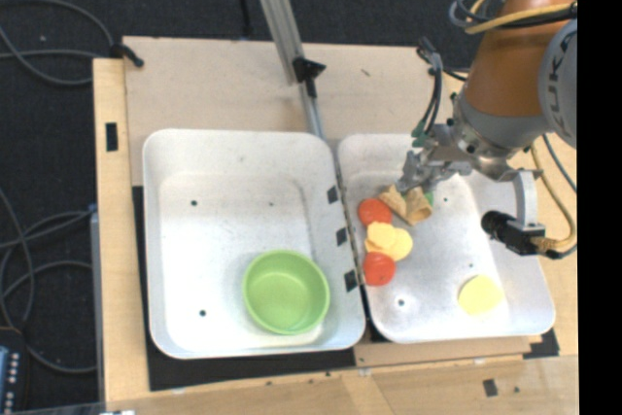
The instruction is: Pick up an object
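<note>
Overhead, the gripper (416, 178) sits low in the right bin (505, 318), directly over a tan object (409, 204) at the bin's left side; finger state cannot be told. Just below lie a red piece (373, 212), a yellow piece (391, 241), another red piece (379, 268); a yellow disc (479, 294) sits apart. Left bin (175, 160) holds a green bowl (285, 292).

Grey arm (544, 63) (orange band), black cables.

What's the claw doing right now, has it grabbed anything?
Claw: down over the tan object in the right bin; open or closed cannot be told.
</note>
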Controlling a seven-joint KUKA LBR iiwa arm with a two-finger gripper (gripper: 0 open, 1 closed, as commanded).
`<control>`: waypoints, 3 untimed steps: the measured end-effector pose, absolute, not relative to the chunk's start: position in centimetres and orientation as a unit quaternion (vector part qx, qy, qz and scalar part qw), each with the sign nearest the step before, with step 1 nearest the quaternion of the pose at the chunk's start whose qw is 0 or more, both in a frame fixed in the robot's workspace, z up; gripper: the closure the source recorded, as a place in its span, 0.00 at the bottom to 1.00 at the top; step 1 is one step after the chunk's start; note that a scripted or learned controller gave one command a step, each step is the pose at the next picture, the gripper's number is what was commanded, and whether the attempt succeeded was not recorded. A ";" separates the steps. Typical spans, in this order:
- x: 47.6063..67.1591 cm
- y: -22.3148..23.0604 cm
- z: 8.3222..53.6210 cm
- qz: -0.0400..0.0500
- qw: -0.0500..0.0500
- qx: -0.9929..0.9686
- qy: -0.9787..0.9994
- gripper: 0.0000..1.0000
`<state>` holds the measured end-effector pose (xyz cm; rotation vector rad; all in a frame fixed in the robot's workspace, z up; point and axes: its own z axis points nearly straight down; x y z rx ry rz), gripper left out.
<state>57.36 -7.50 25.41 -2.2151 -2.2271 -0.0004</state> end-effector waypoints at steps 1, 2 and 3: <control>54.8 -2.6 25.7 -0.001 0.001 -0.705 -0.710 1.00; 53.1 2.2 26.2 -0.001 0.001 -0.704 -0.710 1.00; 51.9 7.2 24.3 0.000 0.001 -0.705 -0.709 1.00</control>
